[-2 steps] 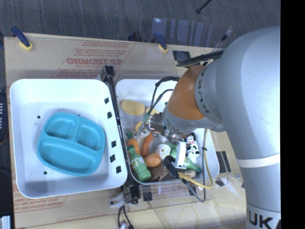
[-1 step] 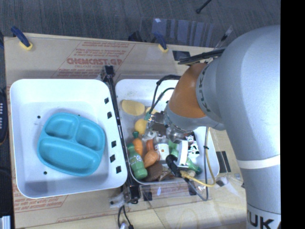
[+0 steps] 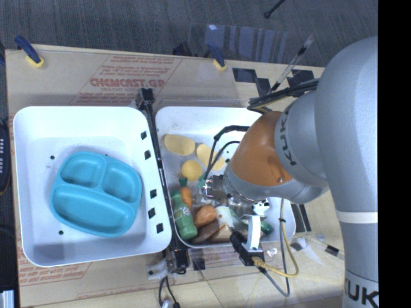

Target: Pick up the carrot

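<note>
Clutter is the danger: down at the near end of the right-hand shallow white plastic bin (image 3: 192,115), the end effector (image 3: 221,201) hangs low over a tight heap, and I cannot tell how it is set. The small orange tapered carrot (image 3: 186,195) lies wedged just beside the smooth green plastic bottle (image 3: 182,218) and a rounded brown glossy piece (image 3: 206,215), so a closing grab could catch a neighbour or nudge the carrot aside. Farther back sit matte yellow rounded pieces (image 3: 179,145).
</note>
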Controlling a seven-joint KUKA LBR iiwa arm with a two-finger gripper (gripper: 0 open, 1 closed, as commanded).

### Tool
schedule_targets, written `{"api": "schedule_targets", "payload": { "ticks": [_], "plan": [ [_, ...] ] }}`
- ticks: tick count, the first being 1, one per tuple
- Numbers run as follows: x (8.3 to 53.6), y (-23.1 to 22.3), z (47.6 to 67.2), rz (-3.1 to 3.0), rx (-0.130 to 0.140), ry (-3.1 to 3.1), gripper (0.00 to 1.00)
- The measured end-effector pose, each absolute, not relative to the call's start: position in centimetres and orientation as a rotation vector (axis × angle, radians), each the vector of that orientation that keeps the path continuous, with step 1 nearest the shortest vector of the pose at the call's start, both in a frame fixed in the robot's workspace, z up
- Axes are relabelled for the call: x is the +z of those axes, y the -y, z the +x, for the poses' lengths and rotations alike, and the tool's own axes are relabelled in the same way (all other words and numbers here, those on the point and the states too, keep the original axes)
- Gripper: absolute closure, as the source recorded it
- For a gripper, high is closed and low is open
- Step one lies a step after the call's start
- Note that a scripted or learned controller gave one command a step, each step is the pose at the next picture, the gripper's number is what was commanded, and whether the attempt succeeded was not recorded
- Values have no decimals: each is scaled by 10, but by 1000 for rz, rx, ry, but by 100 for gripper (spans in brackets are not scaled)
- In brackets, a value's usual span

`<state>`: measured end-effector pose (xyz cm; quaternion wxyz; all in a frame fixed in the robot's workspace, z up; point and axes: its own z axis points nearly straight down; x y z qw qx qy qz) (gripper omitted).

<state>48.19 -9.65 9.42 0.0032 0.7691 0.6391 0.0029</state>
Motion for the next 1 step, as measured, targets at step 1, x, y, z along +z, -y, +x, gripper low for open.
{"api": "schedule_targets", "payload": {
  "ticks": [1],
  "plan": [
    [218, 0, 478, 2396, 5, -2038, 100]
  ]
}}
